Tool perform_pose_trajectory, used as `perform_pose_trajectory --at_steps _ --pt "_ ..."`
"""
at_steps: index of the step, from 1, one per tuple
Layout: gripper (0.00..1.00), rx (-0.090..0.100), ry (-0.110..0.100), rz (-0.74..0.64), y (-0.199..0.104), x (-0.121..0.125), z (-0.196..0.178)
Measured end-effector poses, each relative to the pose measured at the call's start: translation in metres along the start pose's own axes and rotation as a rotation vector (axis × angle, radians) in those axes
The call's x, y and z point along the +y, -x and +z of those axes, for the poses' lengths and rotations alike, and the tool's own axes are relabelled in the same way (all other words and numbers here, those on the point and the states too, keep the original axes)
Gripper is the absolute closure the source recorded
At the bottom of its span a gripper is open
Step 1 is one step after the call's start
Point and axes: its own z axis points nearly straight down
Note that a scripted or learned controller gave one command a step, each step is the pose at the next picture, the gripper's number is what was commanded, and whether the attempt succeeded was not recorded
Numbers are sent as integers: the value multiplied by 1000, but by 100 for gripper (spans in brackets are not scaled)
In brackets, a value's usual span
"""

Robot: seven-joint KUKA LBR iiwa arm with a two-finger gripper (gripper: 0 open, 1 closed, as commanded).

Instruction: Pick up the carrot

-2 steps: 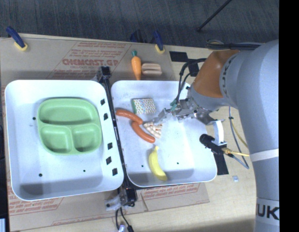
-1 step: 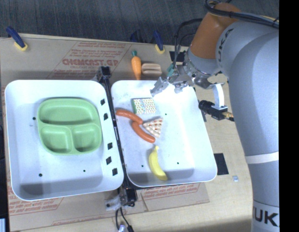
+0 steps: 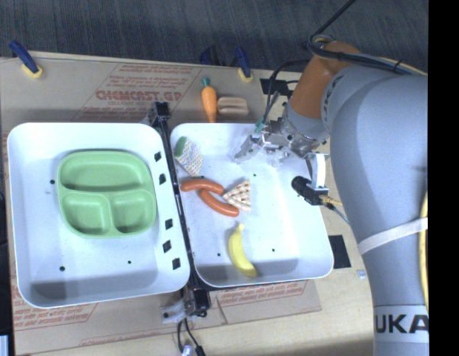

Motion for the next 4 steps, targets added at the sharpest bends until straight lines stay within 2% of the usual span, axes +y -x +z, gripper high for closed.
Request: perform_pose_trajectory --at_steps 1,2,3,4 --pt "0 -1 3 5 -2 -5 -100" --pt "0 1 -3 184 -12 -2 1" --pt "0 0 1 190 -4 -1 -83" --pt "0 0 -3 346 -8 -2 1"
